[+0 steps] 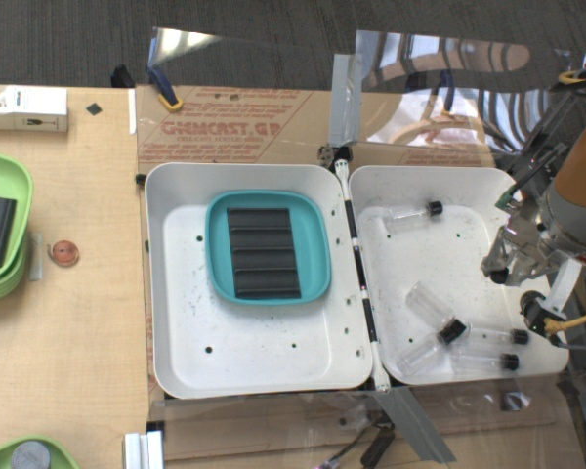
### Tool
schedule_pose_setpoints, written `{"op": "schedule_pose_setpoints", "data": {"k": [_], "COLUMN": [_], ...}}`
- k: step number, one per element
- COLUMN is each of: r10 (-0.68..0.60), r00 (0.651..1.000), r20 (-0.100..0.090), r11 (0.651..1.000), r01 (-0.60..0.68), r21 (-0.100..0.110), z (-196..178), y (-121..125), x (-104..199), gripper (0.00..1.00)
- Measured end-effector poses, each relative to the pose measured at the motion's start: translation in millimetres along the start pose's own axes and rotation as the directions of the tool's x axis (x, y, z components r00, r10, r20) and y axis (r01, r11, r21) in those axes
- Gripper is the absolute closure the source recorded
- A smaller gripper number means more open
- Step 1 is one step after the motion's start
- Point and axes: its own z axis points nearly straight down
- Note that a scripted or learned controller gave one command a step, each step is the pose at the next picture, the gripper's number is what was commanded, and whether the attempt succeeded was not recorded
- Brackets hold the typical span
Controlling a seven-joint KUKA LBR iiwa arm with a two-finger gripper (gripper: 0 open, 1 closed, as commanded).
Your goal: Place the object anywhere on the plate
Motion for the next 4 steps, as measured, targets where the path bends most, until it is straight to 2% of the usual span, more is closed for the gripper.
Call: {"op": "schedule_pose_setpoints", "data": {"k": [1, 2, 3, 4], "r10": [0.000, 0.022, 0.094, 0.237], "r00": [1.000, 1.000, 0.996, 0.972], "r20": [0.000, 0.000, 0.000, 0.000], "r11": [1.000, 1.000, 0.996, 0.972], "r01": [0.000, -0.022, -0.094, -0.237], "r21": [0.000, -0.001, -0.001, -0.001], "z": [-0.1, -88.6, -202.2, -242.4], "y": [0.0, 4.8, 6.0, 7.5], "x": [-0.1, -49.2, -61.6, -56.3], "gripper": [0.00, 0.00, 0.00, 0.00]}}
